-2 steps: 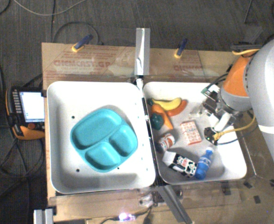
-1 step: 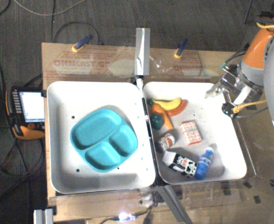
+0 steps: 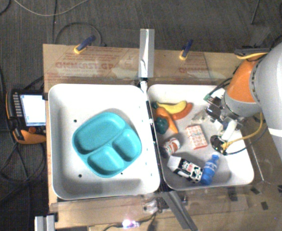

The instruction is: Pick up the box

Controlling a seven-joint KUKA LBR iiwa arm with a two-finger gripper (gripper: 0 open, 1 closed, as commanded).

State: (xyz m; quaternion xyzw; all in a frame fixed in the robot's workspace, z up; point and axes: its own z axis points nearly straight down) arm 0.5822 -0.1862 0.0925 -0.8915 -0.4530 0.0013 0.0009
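At the near edge of the right bin we see a blue bottle beside a black-and-white carton, then a small can. Just beyond lies the box, flat on the bin floor, untouched. The gripper hangs just to its right; whether it is open or shut we cannot tell. We judge the approach is in hand: next we must centre over the box and descend. Farther back lie a banana, and in the left bin a blue tray.
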